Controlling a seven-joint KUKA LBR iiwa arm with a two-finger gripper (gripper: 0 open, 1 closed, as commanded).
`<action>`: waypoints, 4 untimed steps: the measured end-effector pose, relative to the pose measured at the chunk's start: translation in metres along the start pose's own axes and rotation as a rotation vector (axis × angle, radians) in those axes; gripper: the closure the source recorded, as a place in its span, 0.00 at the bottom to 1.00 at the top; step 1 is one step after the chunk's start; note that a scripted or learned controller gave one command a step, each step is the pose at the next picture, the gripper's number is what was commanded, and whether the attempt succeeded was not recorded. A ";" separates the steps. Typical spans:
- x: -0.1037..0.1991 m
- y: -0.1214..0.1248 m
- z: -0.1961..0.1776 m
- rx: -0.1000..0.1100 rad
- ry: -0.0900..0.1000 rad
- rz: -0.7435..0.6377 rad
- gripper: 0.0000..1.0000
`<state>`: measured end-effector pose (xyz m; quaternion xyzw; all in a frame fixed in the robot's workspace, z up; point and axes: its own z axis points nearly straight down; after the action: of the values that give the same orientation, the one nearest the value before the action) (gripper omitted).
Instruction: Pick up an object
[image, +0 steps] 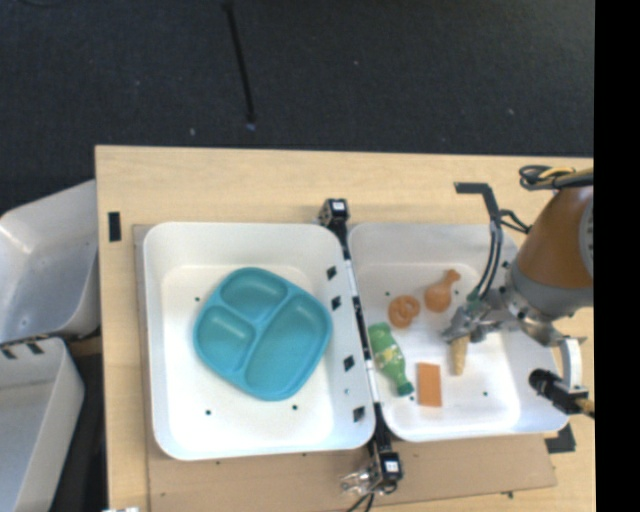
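Setting: a pale wooden worktop (230, 180) carries two shallow white bins side by side, seen from above at a slant.
Left bin (160, 400): holds a blue divided plate (262, 332), lying flat near its middle.
Right bin (500, 410): holds five small toy foods; a green bottle (389, 358) near the left wall, an orange block (428, 384) just beside it, a round orange piece (404, 310), a pear-shaped orange piece (440, 293), and a tan cone-like piece (458, 354).
Arm: grey with an orange band, reaching in from the right over the right bin.
Claw (470, 328): low over the bin, its dark tip at the upper end of the tan cone-like piece; whether it is wide, narrow or holding anything cannot be told.
Likely target: the tan piece, directly under and just in front of the claw, apart from the other toys.
Handling, as a judgement: it looks small, light and stiff, probably smooth plastic that could slip or roll.
Where to hold: across its thicker middle, not the tapered end.
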<state>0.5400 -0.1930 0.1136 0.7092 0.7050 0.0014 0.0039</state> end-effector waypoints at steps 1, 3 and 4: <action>0.001 0.004 -0.064 0.000 0.001 -0.009 1.00; 0.054 0.031 -0.122 0.004 0.004 -0.014 1.00; 0.104 0.060 -0.131 0.004 0.005 -0.014 1.00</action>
<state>0.5993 -0.0890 0.2444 0.7043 0.7099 0.0017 0.0009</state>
